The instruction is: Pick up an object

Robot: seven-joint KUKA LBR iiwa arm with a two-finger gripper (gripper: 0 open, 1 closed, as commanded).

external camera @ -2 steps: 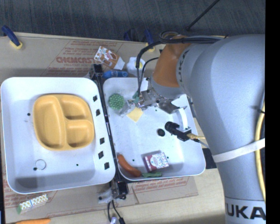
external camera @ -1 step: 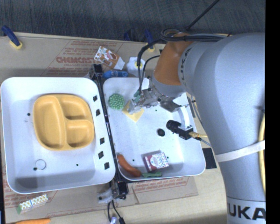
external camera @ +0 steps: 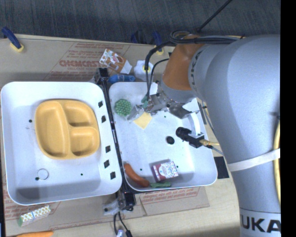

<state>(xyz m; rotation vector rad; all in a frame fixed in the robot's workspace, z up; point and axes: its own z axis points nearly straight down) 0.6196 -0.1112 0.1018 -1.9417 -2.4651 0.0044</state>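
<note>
Big grey arm (external camera: 237, 83) reaching from right over right bin (external camera: 187, 157), gripper (external camera: 140, 111) low at far-left corner, grip state impossible to tell, beside yellow block (external camera: 143, 121) and green disc (external camera: 122, 106), likely lining up a pick.

Two white bins: left bin (external camera: 10, 132), right bin (external camera: 187, 177). One yellow divided tray (external camera: 66, 128), one green ball (external camera: 122, 106), one yellow block (external camera: 143, 120), one sausage (external camera: 136, 176), one small red box (external camera: 165, 171).
</note>
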